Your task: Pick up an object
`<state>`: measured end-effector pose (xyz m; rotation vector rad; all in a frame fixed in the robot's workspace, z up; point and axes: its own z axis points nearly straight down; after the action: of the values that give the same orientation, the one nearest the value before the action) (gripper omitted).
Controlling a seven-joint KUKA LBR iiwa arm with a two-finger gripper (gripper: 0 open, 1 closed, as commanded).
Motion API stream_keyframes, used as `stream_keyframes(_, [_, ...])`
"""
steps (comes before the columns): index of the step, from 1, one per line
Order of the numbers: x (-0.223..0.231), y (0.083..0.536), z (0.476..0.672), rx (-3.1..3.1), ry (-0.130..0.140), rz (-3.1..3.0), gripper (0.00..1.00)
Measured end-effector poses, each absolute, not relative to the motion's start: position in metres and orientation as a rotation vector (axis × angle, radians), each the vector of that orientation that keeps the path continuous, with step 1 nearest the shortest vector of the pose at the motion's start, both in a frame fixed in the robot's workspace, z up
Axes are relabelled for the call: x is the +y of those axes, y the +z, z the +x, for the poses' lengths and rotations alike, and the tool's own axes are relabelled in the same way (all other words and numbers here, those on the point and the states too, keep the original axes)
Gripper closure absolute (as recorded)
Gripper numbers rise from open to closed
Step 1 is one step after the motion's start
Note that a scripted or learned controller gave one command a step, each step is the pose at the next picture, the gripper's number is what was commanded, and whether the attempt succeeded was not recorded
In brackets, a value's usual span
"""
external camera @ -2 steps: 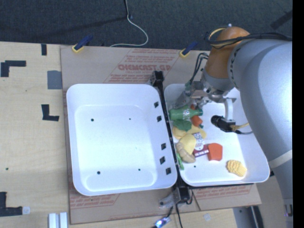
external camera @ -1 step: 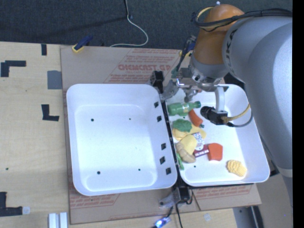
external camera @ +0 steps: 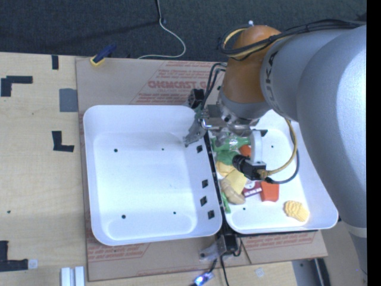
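Currently the tool (external camera: 229,137) sits low over the right bin (external camera: 315,216), at that bin's inner wall where it meets the left bin (external camera: 98,159). Taking the tool as the landmark, the candidate objects lie in a cluster just below it in the camera view, toward the bin's near edge. A green item (external camera: 225,154) sits directly under the tool, possibly touching it. Just beyond the green item lies a pale yellow, banana-like piece (external camera: 233,185), its long axis running roughly parallel to the shared bin wall. Beside that piece, further from the wall, rests a red block (external camera: 269,192). A small yellow ridged object (external camera: 296,210) lies well apart from the tool, toward the bin's near outer corner.

Tool state: whether its two gripping parts are apart or together cannot be determined, because the wrist housing and cabling cover them. No object is visibly held.

Governing relation for the next move: the nearest target, the green item, lies straight beneath the tool, so the approach is judged to be a short vertical descent rather than a lateral shift. The bin wall is immediately to the tool's side, which limits clearance on that side; a grasp aligned along the wall is likely safer than one across it.

The left bin lies on the far side of the wall from the tool. Both bins rest on a cardboard sheet (external camera: 143,82) on the tabletop (external camera: 36,159).
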<state>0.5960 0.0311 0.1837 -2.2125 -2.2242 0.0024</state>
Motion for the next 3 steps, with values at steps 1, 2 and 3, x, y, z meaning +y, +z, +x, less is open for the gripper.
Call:
stream_keyframes(1, [0.044,0.183,0.491,-2.219,0.008,-2.217,1.0])
stream_keyframes(2, [0.085,0.309,0.504,-2.231,-0.016,-2.219,1.0])
stream_keyframes(3, [0.109,0.438,0.533,-2.232,-0.019,-2.222,1.0])
